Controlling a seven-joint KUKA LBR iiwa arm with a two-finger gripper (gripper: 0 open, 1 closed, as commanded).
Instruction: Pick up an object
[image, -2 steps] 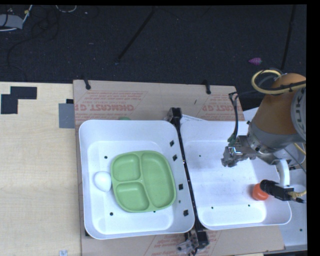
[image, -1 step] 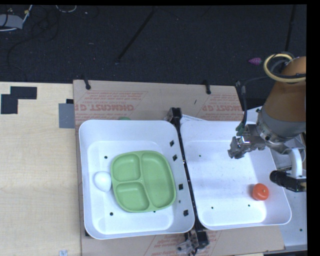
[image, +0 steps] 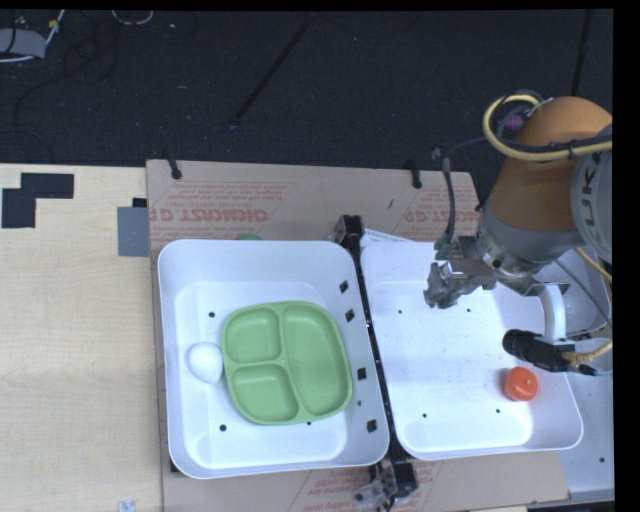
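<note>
While gripper hangs over right bin, approach step is judged underway; jaw state cannot be told. Orange object lies well apart, beyond jaws toward arm side; repositioning over it is required.

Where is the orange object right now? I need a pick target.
The orange object lies in the right bin, near its right wall, below and right of the end effector.

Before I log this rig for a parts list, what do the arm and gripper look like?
The arm is grey with a wide, rounded orange band above the wrist. A yellow cable loops at its top, and thin dark cables run alongside. The gripper is a small grey metal piece at the wrist's end.
</note>
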